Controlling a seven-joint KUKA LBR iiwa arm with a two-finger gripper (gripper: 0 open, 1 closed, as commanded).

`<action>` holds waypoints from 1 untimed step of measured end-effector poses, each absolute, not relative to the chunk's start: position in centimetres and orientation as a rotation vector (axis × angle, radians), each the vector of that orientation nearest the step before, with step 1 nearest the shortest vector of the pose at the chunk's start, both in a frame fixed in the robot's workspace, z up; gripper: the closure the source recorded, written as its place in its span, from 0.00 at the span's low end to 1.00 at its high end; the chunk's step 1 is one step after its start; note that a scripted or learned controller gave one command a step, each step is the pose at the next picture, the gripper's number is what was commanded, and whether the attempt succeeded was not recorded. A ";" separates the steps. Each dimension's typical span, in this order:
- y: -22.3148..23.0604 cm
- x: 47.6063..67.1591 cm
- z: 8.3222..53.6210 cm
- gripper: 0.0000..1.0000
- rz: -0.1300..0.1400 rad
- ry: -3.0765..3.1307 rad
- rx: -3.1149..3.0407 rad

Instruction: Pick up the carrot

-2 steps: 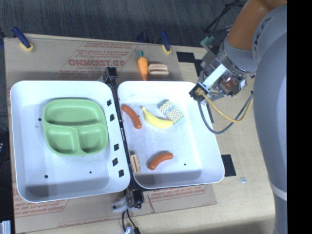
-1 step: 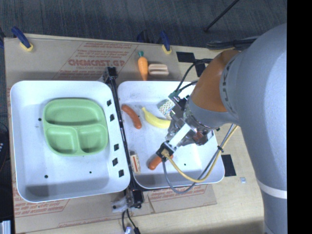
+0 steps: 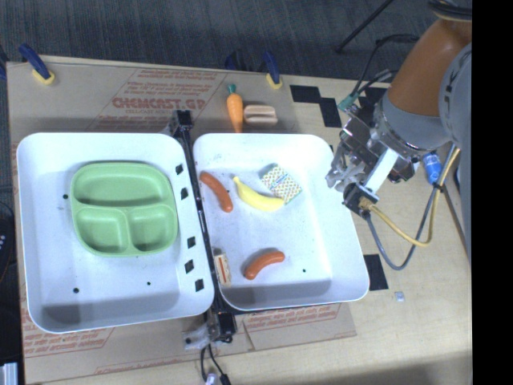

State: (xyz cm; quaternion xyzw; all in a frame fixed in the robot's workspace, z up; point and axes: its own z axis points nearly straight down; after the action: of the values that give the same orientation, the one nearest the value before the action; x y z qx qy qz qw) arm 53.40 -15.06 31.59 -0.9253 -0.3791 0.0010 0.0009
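Note:
The carrot (image 3: 234,110), orange with a green top, lies on the cardboard just behind the right bin's (image 3: 337,239) far rim, outside both bins. My gripper (image 3: 349,184) hangs at the right bin's right edge, well to the right of the carrot and nearer the camera. Nothing shows between its fingers.
A small hot-dog bun toy (image 3: 260,115) lies right beside the carrot. The right bin holds two sausages (image 3: 216,191) (image 3: 263,263), a banana (image 3: 258,197), a patterned packet (image 3: 280,183) and a small block (image 3: 221,268). A green divided plate (image 3: 124,207) sits in the left bin. A yellow cable (image 3: 401,235) loops below the wrist.

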 end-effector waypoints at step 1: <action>-10.9 47.9 25.8 1.00 0.007 -1.522 -2.743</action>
State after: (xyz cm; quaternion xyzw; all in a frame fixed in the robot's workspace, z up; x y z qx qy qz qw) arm 47.87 -10.87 25.76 -0.8743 -0.4853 0.0021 0.0024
